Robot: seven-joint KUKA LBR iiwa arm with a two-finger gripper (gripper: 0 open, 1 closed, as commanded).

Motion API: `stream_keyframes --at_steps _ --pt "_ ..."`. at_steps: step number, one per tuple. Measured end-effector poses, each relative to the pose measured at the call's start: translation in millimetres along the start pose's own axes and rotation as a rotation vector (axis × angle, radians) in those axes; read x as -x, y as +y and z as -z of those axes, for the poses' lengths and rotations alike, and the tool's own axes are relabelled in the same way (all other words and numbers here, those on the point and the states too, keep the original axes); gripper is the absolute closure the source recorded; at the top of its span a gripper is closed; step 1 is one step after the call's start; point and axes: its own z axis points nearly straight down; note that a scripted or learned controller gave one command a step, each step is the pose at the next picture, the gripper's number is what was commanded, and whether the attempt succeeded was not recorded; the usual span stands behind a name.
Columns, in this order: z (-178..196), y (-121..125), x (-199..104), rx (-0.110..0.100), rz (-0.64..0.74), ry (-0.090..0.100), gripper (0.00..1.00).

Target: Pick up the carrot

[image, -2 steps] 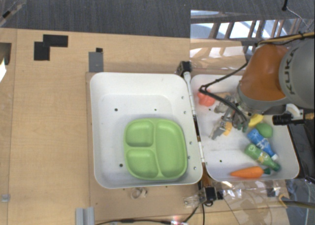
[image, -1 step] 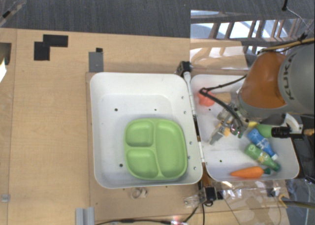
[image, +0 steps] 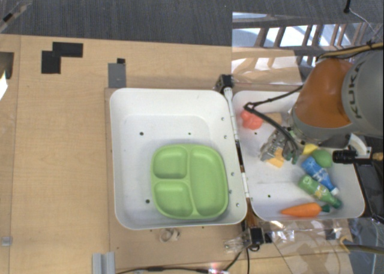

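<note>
An orange carrot lies along the front edge of the right bin. My gripper hangs over the middle of that bin, well up and left of the carrot, just above a yellow block. The arm's orange band and grey wrist cover the bin's back right part. Nothing shows between the fingers.
Near the carrot lie a blue bottle, a green bottle and a green round item. A pink-red object sits at the bin's back left. The left bin holds a green divided plate.
</note>
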Motion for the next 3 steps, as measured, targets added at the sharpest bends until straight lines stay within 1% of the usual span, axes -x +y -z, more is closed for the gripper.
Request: stream_keyframes --at_steps 1,2,3 --pt "86.3 71.4 -51.1 -0.002 0.014 0.013 1.0" --pt "83.5 67.5 -50.4 -0.007 0.01 0.017 0.0" --pt "124.8 40.4 -78.8 -0.006 0.259 0.017 0.0"
